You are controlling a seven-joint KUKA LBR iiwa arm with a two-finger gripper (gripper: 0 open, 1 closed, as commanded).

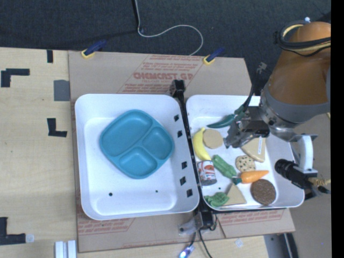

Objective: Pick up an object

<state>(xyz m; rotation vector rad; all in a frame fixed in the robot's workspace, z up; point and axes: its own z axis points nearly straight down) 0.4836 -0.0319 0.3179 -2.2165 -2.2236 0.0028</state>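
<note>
Toy food (236,171) crowds the right bin (290,202), gripper (239,134) low over its middle; its jaws' state is unclear. A clean grasp needs one piece singled out.

Toy foods lay crowded in the right bin (279,202), yellow banana (200,145) against its left wall, tan round biscuit (213,139) beside it, orange carrot (252,177), brown round patty (263,191), small can (207,172), green pieces between

A blue divided plate (136,143) lies in the left white bin (88,160).
</note>
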